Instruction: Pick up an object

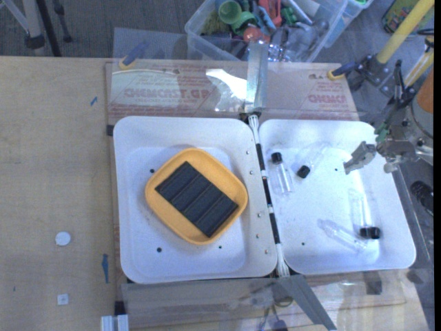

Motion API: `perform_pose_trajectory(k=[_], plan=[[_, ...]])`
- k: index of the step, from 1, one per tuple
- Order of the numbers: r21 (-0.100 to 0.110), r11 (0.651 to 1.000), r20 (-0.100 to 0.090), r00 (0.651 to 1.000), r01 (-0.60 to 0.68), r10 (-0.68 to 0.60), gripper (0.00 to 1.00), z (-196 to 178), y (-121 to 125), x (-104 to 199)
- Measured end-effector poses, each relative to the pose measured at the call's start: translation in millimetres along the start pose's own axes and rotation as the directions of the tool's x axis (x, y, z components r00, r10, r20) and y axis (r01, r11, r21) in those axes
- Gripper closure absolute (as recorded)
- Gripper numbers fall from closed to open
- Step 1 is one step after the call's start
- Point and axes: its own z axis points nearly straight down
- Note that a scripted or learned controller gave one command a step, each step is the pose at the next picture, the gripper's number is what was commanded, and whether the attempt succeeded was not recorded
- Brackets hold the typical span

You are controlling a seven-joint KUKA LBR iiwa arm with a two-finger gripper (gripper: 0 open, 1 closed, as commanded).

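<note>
Yellow slatted tray, left bin

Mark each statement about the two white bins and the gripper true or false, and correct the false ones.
1. The yellow tray with dark panels lies in the left bin. True.
2. The gripper grips the yellow tray. False: it is over the right bin, near that bin's far right side, apart from the tray.
3. Clear tubes with black caps lie in the right bin. True.
4. The yellow tray stands on edge against a bin wall. False: it lies flat on the bin floor.
</note>
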Motion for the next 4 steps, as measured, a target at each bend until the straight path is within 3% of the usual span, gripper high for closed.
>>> perform_pose_trajectory(k=[1,2,3,4], plan=[[-0.001,0.999,0.000,0.999,-0.039,0.039,0.00,114.0,-38.5,63.0],[-0.003,0.998,0.002,0.998,0.058,-0.058,0.00,-17.8,14.9,74.8],[-0.015,0.980,0.008,0.980,0.200,-0.200,0.00,125.5,61.0,69.7],[-0.006,0.956,0.003,0.956,0.294,-0.294,0.00,53.7,94.6,137.4]])
